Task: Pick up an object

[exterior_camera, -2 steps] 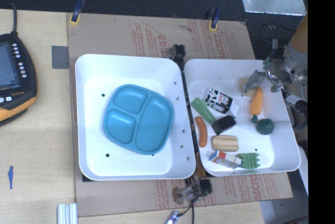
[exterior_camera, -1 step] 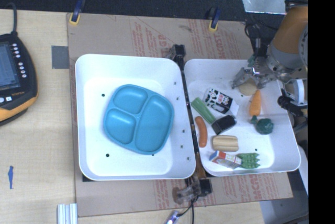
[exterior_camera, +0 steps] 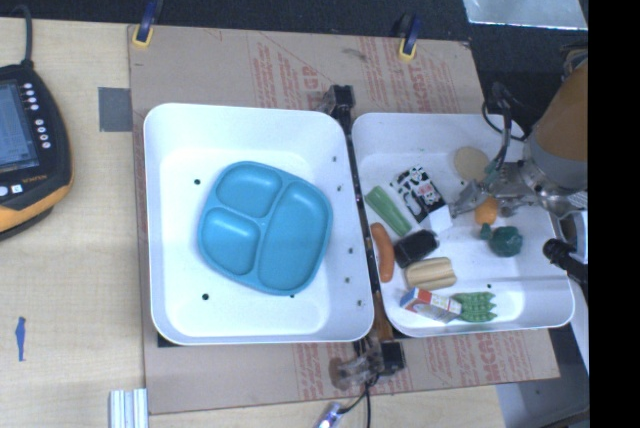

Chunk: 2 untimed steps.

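My gripper [exterior_camera: 490, 194] reaches in from the right over the right bin [exterior_camera: 560, 316], low at its far right side. A small orange piece [exterior_camera: 486, 212] lies right at the gripper's tip; whether it is held I cannot tell. A dark green lump [exterior_camera: 503, 239] sits just in front of it, and a tan disc [exterior_camera: 470, 161] just behind. Further left in this bin lie a green block [exterior_camera: 386, 209], a black-and-white patterned piece [exterior_camera: 418, 190], a black piece [exterior_camera: 416, 245], an orange carrot [exterior_camera: 382, 251], a bread roll [exterior_camera: 429, 272], a red-and-white tube [exterior_camera: 432, 303] and a green pea pod [exterior_camera: 476, 306].
The left bin [exterior_camera: 165, 306] holds a blue divided plate [exterior_camera: 265, 226]. A handheld control pendant [exterior_camera: 25, 141] lies on the bench at far left. Clamps [exterior_camera: 342, 99] join the bins at the middle rim. The arm's grey body [exterior_camera: 560, 146] overhangs the right bin's far right edge.
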Motion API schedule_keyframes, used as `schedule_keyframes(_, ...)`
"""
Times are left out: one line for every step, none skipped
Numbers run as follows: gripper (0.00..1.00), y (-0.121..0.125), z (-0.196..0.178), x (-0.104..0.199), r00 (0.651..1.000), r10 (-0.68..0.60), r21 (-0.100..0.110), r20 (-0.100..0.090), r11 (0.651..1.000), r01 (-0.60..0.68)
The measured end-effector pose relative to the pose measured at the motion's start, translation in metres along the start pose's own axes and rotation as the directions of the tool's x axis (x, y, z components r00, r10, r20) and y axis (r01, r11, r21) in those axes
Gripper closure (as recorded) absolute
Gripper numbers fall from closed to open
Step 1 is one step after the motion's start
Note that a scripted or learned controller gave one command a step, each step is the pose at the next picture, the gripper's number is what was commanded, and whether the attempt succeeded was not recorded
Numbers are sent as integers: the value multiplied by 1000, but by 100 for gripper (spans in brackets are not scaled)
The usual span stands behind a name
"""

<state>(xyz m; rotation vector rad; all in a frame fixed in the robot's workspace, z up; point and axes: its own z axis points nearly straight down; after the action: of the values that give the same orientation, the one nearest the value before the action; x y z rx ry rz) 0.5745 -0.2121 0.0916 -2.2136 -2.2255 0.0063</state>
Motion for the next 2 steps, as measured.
schedule_keyframes(100, 0, -11, -1, 1000, -2, 1, 1, 1000, 2)
schedule_keyframes(100, 41, 0, 47, 1000, -1, 0, 0, 1000, 1)
